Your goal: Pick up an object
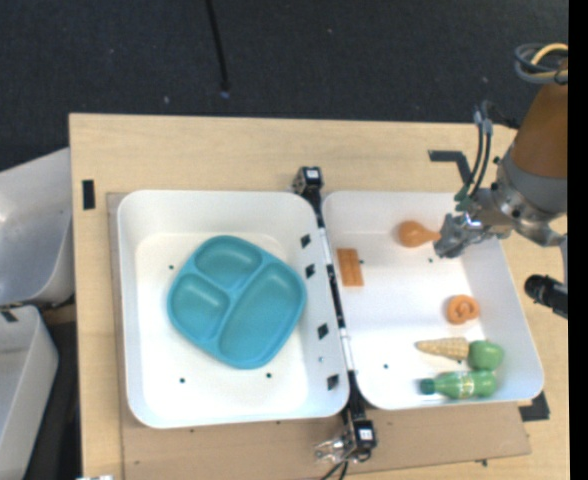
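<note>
The right bin [394, 298] holds several small items. An orange pear-shaped toy [413, 233] lies near its far edge, and a flat orange rectangular block [350, 267] rests by the left wall. An orange round ridged piece [461, 310] sits at the right, with a cream cone [444, 347], a green apple [485, 354] and a green bottle [461, 384] near the front. My gripper [452, 240] hangs just right of the pear-shaped toy, low over the bin's far right part. Nothing shows between its fingers.
The left bin [154, 368] bears a teal divided plate [236, 300] at its middle. Black clips run along the seam between the bins [326, 298]. A white container [14, 238] stands off the bench at the left. The wooden bench rim [274, 148] runs behind both bins.
</note>
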You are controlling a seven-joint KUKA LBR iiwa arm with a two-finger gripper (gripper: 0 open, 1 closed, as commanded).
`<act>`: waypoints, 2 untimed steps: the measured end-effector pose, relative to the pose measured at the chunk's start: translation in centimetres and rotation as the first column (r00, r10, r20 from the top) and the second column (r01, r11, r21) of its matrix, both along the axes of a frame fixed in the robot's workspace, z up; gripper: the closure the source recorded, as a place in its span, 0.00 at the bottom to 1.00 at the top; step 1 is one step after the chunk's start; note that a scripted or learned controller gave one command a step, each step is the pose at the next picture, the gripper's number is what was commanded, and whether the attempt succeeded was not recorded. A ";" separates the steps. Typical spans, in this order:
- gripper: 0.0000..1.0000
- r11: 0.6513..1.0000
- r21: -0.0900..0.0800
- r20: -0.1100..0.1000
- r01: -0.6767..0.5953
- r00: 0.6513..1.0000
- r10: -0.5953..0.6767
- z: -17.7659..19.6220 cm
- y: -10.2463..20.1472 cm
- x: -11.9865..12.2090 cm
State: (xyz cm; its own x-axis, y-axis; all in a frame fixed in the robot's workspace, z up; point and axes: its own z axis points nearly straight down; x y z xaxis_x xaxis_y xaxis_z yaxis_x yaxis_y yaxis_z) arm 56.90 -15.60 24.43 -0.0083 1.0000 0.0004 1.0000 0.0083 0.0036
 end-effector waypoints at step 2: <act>1.00 1.000 0.000 -0.001 0.001 1.000 -0.001 -0.3 10.6 5.8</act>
